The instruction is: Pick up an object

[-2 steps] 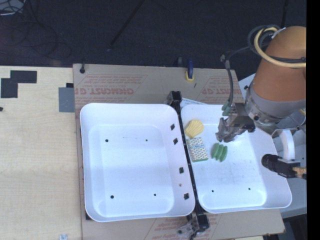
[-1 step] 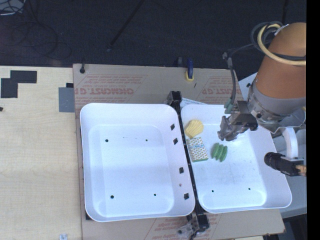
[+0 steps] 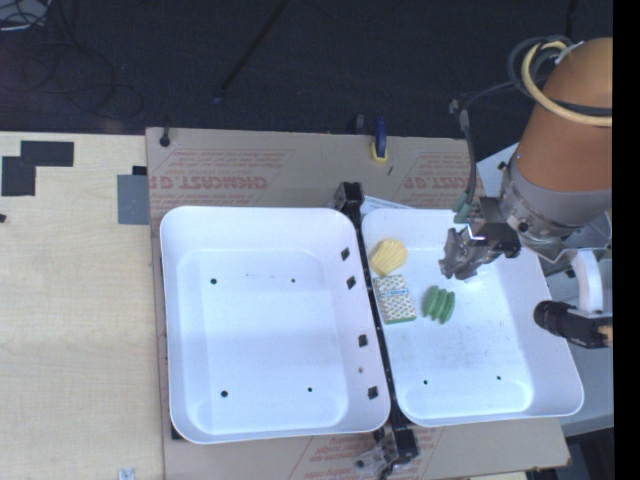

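The green object looks like your likeliest target imo: small, oblong, ribbed or lumpy, maybe a toy veg, lying flat on the floor of the right bin about mid-depth. Nothing's stacked on it. Just left of it sits a small patterned packet, close but apart, and above that a yellow rounded thing near the divider between the bins.

The gripper hangs just above and a bit right of the green object, low over the bin. From this angle you can't tell how wide the claw is, it's a dark blob, and I see nothing held in it.

So you're at the approach step, pick not done afaict. Next move prob needs a small shift toward the green object, then straight down and close. Watch the packet next door, easy to nudge. The left bin isn't involved.
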Tool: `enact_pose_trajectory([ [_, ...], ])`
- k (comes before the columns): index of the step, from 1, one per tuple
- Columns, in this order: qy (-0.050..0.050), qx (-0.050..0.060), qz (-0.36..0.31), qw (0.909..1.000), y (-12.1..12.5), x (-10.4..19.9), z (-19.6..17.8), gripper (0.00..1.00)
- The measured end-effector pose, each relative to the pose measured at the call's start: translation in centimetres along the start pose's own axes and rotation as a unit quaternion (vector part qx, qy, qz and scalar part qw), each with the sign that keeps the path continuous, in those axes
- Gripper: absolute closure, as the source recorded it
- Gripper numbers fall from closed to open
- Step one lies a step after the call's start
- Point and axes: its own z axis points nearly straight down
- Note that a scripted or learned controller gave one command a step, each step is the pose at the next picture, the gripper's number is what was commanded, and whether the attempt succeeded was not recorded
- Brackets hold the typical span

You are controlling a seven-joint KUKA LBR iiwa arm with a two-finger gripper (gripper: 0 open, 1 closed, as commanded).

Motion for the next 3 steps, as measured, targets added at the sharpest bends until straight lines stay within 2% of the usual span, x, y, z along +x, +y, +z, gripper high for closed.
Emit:
enact_pose_trajectory([
  [1,0.0,-0.004,-0.002,1.0,-3.4,-5.6,3.3,1.0],
  [2,0.001,-0.008,-0.009,0.9999,-4.4,3.0,-0.9,1.0],
  [3,0.0,-0.007,-0.007,1.0,0.4,2.7,-0.3,1.0],
])
